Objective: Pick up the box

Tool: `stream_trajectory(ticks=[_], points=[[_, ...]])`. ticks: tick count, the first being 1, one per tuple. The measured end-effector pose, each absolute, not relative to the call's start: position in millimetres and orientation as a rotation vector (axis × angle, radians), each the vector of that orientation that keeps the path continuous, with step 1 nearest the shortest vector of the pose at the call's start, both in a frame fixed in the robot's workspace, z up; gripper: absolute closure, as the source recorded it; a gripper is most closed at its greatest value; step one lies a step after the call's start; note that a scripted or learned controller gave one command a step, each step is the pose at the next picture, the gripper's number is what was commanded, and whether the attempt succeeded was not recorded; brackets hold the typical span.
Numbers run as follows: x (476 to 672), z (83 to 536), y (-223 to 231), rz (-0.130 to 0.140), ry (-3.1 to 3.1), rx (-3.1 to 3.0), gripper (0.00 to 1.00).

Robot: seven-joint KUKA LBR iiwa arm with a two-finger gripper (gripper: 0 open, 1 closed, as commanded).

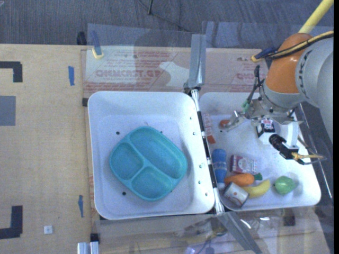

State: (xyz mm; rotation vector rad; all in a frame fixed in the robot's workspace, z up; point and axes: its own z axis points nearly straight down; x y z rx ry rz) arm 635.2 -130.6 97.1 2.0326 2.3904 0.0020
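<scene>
Well to the left of the gripper (263, 121), the left white bin (100, 110) holds a teal three-compartment plastic plate (149, 163), lying flat; it plays no part in the pick.

Below and to the left of the tool, against the divider of the right white bin (312, 192), lies a blue plastic bottle (219, 164). Just right of it sits the small red-and-white cardboard box (243, 164), the task's item, below the tool and apart from it. An orange carrot-shaped toy (239, 179) touches the box's lower edge; a silver can (236, 194), a yellow banana (258, 189) and a green round fruit (284, 184) crowd further below.

The tool hangs over the bin's upper area. Whether it stands apart or together cannot be told.

Risk, in my judgement: the box is hemmed in by bottle and carrot, so a descending tool may strike a neighbour, pinch the carrot instead, or push the box aside and close on nothing.
</scene>
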Motion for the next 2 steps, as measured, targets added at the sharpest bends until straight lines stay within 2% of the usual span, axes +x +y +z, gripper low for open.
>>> stream_trajectory(ticks=[1, 2], points=[[663.9, 86.8, -122.2, 0.003, 2.506, 1.885, 0.00], [573.4, 88.7, -106.8, 0.007, 2.518, 1.867, 0.00]])
